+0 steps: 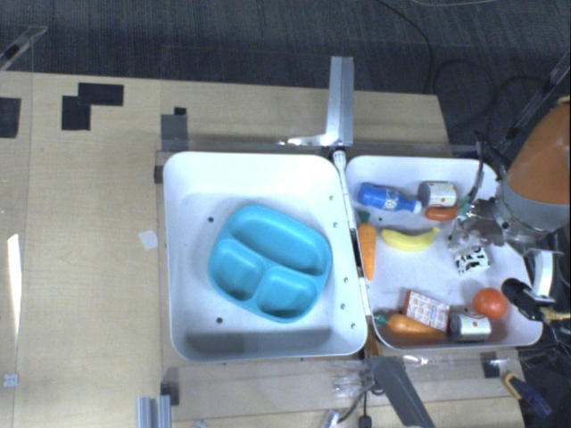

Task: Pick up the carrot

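- The left bin (178, 266) holds a blue divided tray (268, 261) sitting near its middle, turned at a slant.
- The right bin (443, 161) carries all the small things, and the arm (542, 172) reaches over its right edge.
- The gripper (473, 226) hangs over the right half of that bin, just above a small black-and-white block (471, 259); I cannot tell how its jaws stand, since metal parts and cables blur together there.
- The carrot (367, 250) lies against the left wall of the right bin, about halfway along that wall, well apart from the gripper.
- Its long axis runs along the wall, from the far edge toward the near edge; I cannot make out which end is the tip.
- A banana (408, 239) lies just beside it, a blue bottle (387, 198) near its far end.
- Along the near edge sit a second orange vegetable (412, 326), a small printed box (426, 308), a can (470, 326) and a tomato (490, 303); another can (437, 193) is at the far edge.
- Judgement: the carrot looks like a light, stiff, smooth plastic toy, likely to slip or roll.
- Best taken across its middle, jaws closing across the short width; the wall leaves little room for the finger on that side.
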Motion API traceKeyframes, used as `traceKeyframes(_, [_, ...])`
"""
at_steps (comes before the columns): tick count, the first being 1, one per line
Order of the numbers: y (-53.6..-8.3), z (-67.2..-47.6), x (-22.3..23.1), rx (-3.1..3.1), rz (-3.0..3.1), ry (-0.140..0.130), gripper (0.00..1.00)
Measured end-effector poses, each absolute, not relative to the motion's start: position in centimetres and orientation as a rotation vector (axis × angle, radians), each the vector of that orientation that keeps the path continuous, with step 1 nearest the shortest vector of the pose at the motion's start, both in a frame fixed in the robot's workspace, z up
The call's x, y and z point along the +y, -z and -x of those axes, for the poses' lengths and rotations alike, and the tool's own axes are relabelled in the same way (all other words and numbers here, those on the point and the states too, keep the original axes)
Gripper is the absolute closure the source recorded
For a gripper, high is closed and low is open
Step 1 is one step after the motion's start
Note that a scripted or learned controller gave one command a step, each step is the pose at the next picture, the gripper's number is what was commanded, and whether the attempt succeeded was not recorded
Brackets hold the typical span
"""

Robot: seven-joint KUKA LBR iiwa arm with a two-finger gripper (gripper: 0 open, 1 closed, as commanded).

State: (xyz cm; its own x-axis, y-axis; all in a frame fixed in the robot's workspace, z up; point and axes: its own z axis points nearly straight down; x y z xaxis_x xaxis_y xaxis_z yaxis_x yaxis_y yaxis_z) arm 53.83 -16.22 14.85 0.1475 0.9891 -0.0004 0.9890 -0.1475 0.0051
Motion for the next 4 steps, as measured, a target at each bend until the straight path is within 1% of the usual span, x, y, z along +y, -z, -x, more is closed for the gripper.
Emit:
traceKeyframes(1, [-30.0,-55.9,-19.0,2.030,-2.389,-0.006,1.00])
traceKeyframes(2, [-30.7,-57.5,-17.9,2.114,-2.314,-0.005,1.00])
traceKeyframes(3, [-23.7,-56.8,-11.0,2.406,-2.013,-0.004,1.00])
traceKeyframes(4, [-22.7,-53.2,-12.6,2.445,-1.966,-0.004,1.00])
